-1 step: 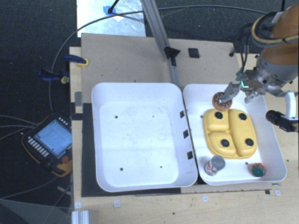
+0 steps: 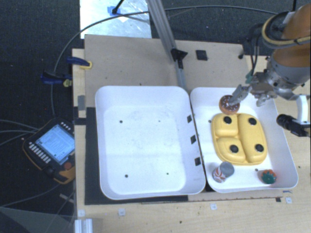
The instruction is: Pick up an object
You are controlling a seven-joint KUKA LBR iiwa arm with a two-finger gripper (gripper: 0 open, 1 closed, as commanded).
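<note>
**Claw poised over the small brown piece in the right bin**

Claw (image 2: 239,95) sits at the far end of the right bin (image 2: 286,152), its tip down beside a small round brown object (image 2: 228,104); whether it is spread or closed cannot be told from this slant, and nothing is seen caught in it. Taking the large yellow moulded block (image 2: 239,138) as the landmark: the brown piece lies just beyond its far left corner, nearly touching it; a small grey and red cylinder (image 2: 222,172) lies just off its near left corner; a little green and orange ball (image 2: 268,176) sits off its near right corner, close to the bin's wall.

The brown piece looks light and small, likely stiff, and its rounded rim may roll or slip out of a pinch; a hold across its width, from the sides away from the block, seems safest, since the block crowds one flank. The yellow block looks rigid, smooth and too broad to span; the ball would probably squirt away. The left bin (image 2: 104,130) lies on the tabletop (image 2: 126,62) beside the right one.
</note>
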